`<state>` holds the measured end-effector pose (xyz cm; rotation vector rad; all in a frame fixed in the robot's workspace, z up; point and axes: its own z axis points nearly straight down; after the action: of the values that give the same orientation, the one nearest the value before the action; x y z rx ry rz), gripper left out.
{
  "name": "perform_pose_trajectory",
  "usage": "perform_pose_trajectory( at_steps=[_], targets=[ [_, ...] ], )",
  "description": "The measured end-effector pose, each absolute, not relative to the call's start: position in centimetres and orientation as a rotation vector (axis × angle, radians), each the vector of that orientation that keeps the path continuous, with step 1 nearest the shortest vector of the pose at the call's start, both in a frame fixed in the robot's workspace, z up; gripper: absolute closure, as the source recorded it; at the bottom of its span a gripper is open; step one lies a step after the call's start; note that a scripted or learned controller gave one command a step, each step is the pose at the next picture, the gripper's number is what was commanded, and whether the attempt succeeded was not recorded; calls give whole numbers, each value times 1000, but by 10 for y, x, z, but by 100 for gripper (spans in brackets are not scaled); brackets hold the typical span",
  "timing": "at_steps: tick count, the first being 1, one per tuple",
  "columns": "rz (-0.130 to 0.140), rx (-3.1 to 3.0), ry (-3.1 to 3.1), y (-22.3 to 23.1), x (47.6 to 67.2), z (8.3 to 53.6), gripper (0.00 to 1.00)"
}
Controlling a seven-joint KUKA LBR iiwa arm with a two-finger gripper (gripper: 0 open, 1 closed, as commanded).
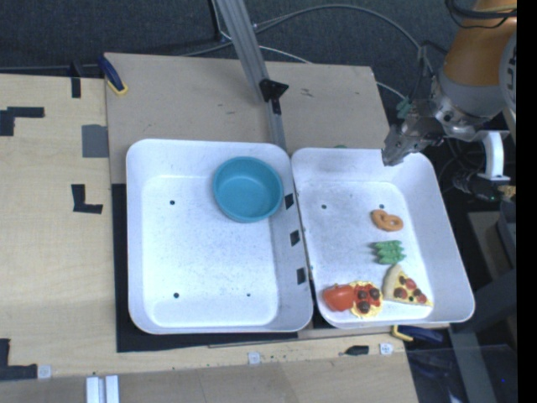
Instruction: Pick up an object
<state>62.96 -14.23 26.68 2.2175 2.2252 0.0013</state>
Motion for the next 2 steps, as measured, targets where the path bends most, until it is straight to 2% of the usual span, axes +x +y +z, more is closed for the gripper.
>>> perform_pose_trajectory(
  at_steps=[1,2],
  targets=[
    [0,2217,2227,-93,619,264,100],
    [1,2217,2227,-46,598,268,100]
  ],
)
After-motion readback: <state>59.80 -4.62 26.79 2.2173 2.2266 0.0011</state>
